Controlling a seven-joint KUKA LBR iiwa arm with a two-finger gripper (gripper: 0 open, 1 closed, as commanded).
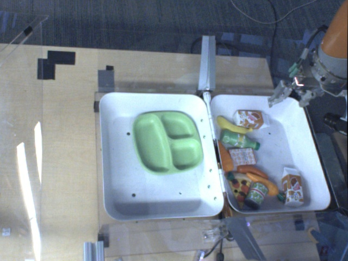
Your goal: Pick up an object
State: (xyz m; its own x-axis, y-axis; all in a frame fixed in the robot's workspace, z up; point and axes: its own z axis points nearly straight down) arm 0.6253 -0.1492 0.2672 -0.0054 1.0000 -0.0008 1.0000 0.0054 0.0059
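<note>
The object to be picked is not fixed by the task, so look at what lies in the right bin (312, 140): a yellow banana (232, 125) and a green bottle (239, 141) near the divider, a small carton (250, 118) toward the far wall, a checked packet (242, 156) in the middle, a heap of small toy foods (251, 188) at the near-left corner, and a second carton (293, 187) alone by the near-right wall. The left bin (114, 162) carries a green divided tray (167, 141).

Your gripper (290, 91) hangs over the far-right corner of the right bin, apart from everything in it. Its fingers look spread and hold nothing, though they are small and a little blurred.

I judge this to be the approach step: nothing is grasped yet, and you must first choose a target and then bring the gripper down over it.

For open room, the far-right part of the right bin's floor is bare, so a descent there meets no clutter. The second carton stands well apart from the heap but close to the wall, which may crowd one finger. The small carton near the far wall has bare floor on its right side. The things along the divider lie touching or nearly so, leaving little room between them.
</note>
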